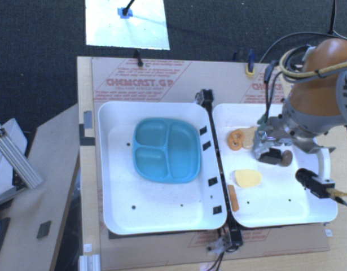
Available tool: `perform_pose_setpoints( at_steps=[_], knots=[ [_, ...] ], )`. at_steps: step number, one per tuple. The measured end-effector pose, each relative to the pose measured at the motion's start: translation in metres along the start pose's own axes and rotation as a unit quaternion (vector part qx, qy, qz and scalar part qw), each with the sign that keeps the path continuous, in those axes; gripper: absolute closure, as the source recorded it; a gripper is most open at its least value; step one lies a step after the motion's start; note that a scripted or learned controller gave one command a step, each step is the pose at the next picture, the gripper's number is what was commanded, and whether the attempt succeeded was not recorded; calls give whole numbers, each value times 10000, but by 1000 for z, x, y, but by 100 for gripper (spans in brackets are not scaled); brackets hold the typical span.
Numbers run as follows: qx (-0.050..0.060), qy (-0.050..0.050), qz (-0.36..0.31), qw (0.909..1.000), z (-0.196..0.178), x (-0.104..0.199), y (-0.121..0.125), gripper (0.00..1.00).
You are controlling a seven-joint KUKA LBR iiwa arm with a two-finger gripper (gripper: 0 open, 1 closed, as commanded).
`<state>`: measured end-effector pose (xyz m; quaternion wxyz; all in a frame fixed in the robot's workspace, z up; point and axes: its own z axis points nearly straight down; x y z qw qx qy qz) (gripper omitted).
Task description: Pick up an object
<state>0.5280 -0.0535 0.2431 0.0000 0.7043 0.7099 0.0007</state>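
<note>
Two shallow white bins side by side on the bench, mid-frame. Left bin (114, 208): one light-blue divided plate (165, 150), three compartments, lying flat near the bin's centre. Right bin (275, 210): an orange pretzel-shaped piece (236, 139) at upper left, close to the divider; a pale yellow wedge (247, 178) below it, near the bin's middle; a thin orange stick (233, 197) lying along the divider at lower left; a dark brown rounded item (285, 158) right of centre. Grey arm with orange band entering from the right of the frame, wrist over the right bin. Gripper (267, 145) low in the bin's upper middle, between the pretzel-shaped piece and the brown item, just beside both; whether it is spread or closed cannot be made out, and nothing visibly sits in its grasp.
</note>
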Motion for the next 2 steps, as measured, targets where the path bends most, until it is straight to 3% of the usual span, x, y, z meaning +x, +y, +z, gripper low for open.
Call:
perform_pose_setpoints(
  at_steps=[2],
  knots=[
    [10, 7, -14, 10000, 25, 108, -4, 100]
  ],
)
